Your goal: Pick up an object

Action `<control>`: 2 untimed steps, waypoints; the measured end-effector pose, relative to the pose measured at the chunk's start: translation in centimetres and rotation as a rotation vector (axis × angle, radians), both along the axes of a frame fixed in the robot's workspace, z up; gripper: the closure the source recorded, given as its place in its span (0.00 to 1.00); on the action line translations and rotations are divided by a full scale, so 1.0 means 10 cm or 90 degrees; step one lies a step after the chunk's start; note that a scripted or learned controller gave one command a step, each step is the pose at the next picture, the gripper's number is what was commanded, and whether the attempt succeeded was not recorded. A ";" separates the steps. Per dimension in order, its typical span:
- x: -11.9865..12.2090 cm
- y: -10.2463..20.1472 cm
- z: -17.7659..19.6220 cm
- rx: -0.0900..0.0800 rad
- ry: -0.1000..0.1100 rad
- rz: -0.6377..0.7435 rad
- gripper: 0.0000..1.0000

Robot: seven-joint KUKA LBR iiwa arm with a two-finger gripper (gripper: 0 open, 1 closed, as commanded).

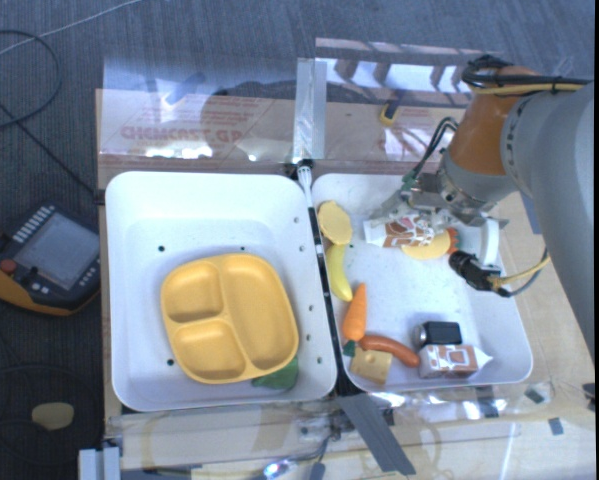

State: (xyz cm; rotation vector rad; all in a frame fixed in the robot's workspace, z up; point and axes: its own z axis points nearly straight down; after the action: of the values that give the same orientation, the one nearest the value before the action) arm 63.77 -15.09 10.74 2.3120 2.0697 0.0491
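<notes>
My gripper [426, 205] hangs over the far part of the right bin [419, 290], below the orange band [477, 133] of the arm. Right under it lies a small red-and-white carton [403, 232] beside a flat orange-yellow round piece [431, 247]. The gripper's body hides where it meets them. A banana [332, 240] lies along the bin's left wall, with a carrot [354, 312] below it. Near the front are a red pepper [388, 346], a yellow block [371, 367], a black item [441, 332] and a brown-and-white carton [449, 361].
The left bin [129, 228] holds a yellow divided plate [229, 317] with a green item [278, 376] peeking out under its front edge. A control pendant [41, 259] lies on the floor at left. A yellow cable [514, 280] loops off the wrist at the right bin's edge.
</notes>
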 end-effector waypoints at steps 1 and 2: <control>0.04 -0.01 0.00 -0.012 0.001 0.164 0.00; 0.07 0.00 0.15 -0.012 -0.006 0.165 1.00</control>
State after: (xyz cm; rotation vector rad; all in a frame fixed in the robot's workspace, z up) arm 64.50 -15.04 12.24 2.0152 2.3391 0.0475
